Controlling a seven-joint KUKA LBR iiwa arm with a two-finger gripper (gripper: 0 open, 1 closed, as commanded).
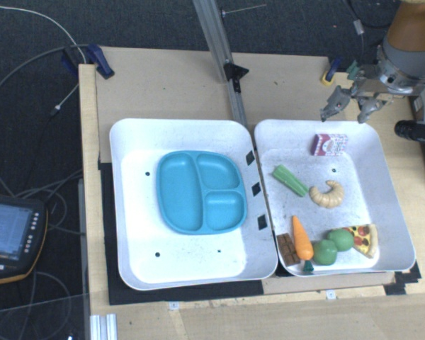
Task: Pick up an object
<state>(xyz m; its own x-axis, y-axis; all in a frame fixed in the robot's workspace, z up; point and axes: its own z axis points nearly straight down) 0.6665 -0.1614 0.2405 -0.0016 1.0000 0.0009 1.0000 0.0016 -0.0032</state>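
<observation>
My gripper (pixel 351 109) hangs above the far edge of the right bin (pixel 386 190), its fingers spread open with nothing between them. Just below it in the bin lies a small pink and white carton (pixel 329 144). Further down are a green pod (pixel 289 180), a tan croissant (pixel 327 194), an orange carrot (pixel 302 239), a brown chocolate bar (pixel 286 249), a green pear-like fruit (pixel 333 247) and a pizza slice (pixel 364 239).
The left bin (pixel 131 211) holds a blue divided plate (pixel 200 192). A metal post (pixel 216 41) slants across the bench behind the bins. Clamps sit at the bench's far corners, and cables and a teach pendant (pixel 10 232) lie off to the left.
</observation>
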